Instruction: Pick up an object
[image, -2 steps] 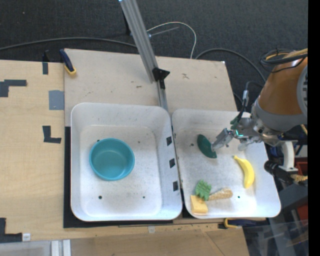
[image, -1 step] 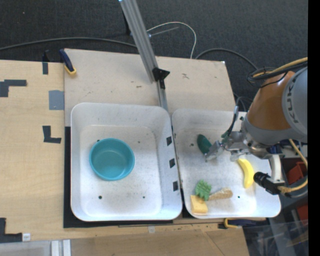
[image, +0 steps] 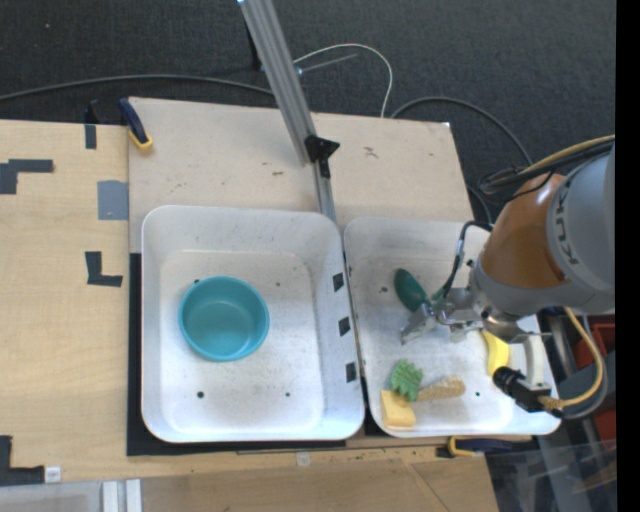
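Two white bins sit side by side on the bench (image: 230, 160) — the left bin (image: 160, 300) holds a teal bowl (image: 224, 318). In the right bin (image: 370, 300), the gripper (image: 412, 328) hangs with fingers spread, grasping nothing, just beside a dark green object (image: 409, 288).

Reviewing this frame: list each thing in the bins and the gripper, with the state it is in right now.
Teal bowl: upright, open side up, in the left bin.
Dark green object: lying in the right bin, beside the gripper.
Green brush: lying flat, near the front edge.
Yellow block: lying flat, front corner.
Yellow object: partly hidden under the arm.
Gripper: low in the right bin, nothing seen between the jaws.
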